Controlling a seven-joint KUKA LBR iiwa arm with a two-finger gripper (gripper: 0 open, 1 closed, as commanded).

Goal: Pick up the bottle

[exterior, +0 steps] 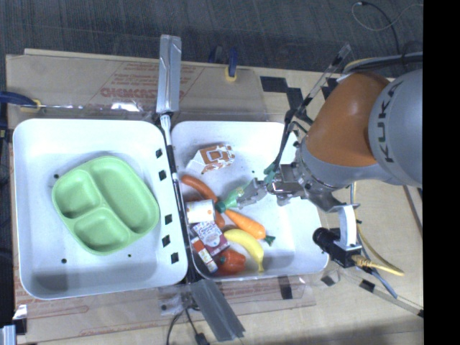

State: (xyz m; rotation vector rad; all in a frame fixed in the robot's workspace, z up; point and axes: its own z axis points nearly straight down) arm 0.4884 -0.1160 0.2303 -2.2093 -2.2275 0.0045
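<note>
Bottle (213, 244) first: it appears to be the red one with a white cap and a printed label, lying on its side in the lower left part of the right bin (287, 261), close against the wall that divides the two bins. It is hemmed in. A yellow banana (248, 249) curves along its right flank, touching or nearly so, and an orange carrot (246, 223) lies slantwise just above the banana, its green top pointing toward the bottle's cap end. A reddish sausage (198, 185) sits above the cap, and a small brown and white package (215, 157) rests higher up in the same bin, well apart from the rest. The gripper (248, 194) hangs over the middle of the right bin, reaching in from the right of the frame beneath the grey and orange arm (352, 131). Its tip is near the carrot's leafy end, above and to the right of the bottle rather than over it. Nothing can be seen held in it, and whether the jaws are spread or pressed together cannot be made out from this angle. Judging from that, the pick is not yet made, and the tip would need to travel toward the lower left of the frame. The crowding matters: a descent there could as easily catch the banana or carrot. The left bin (36, 264) holds a green sectioned tray (108, 203), which plays no part here.
</note>
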